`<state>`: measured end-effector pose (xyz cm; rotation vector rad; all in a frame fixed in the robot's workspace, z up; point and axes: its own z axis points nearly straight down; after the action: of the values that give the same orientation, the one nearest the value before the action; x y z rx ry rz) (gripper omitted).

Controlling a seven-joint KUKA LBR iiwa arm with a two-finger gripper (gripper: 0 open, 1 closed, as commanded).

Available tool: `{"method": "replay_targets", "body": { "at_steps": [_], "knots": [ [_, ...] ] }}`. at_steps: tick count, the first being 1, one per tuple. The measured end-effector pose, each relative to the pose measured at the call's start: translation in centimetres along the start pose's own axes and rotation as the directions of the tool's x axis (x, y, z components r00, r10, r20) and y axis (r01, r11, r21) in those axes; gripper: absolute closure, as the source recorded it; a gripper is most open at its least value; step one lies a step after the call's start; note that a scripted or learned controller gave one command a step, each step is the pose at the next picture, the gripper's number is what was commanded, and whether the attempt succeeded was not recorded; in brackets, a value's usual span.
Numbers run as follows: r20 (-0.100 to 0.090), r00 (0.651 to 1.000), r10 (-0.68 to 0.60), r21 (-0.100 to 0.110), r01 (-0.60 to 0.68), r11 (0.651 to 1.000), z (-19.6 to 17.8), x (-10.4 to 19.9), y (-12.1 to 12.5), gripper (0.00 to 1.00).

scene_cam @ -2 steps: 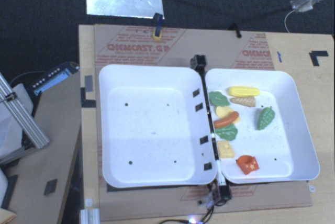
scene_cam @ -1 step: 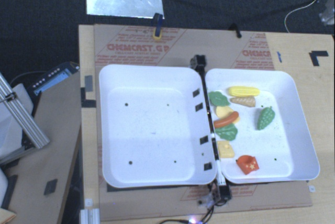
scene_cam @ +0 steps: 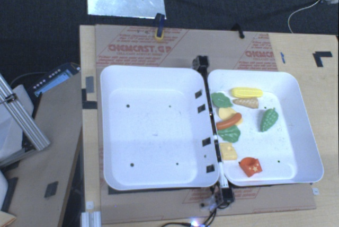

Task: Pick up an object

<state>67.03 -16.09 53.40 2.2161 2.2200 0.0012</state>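
Two shallow white bins are sitting side by side on the table [scene_cam: 296, 44], sharing a middle edge with black clips. Left bin [scene_cam: 153, 128] is showing just its white floor with small dark dots. Right bin [scene_cam: 296, 130] is carrying all the toy food, mostly crowding its left half near the divider.

Camera view, going top to bottom in the right bin: a yellow corn cob [scene_cam: 247, 92] is lying flat near the far wall, a tan piece [scene_cam: 247, 102] is sitting just beside it, touching or nearly so. A green leaf [scene_cam: 220, 99] is lying to their left, close to the divider. A pale yellow piece [scene_cam: 225, 113] is lying just below the leaf, and a red-orange sausage [scene_cam: 229, 122] is lying slanted against it. Another green leafy piece [scene_cam: 230, 134] is sitting just under the sausage. A yellow cheese wedge [scene_cam: 229, 152] is lying near the divider. A red piece [scene_cam: 250, 166] is sitting near the front wall, apart from the rest. A dark green ridged vegetable [scene_cam: 269, 119] is lying alone toward the right.

Gripper state: cannot tell.
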Motion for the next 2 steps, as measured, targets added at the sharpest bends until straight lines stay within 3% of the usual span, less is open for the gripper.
{"method": "replay_targets", "body": {
  "at_steps": [1, 2],
  "knots": [
    [0.000, 1.000, 0.005, 0.002, -0.005, 1.000, -0.2, -4.9, -2.6, 1.00],
    [0.000, 1.000, -0.003, -0.001, 0.003, 1.000, -0.1, -4.5, -0.1, 1.00]
  ]
}}
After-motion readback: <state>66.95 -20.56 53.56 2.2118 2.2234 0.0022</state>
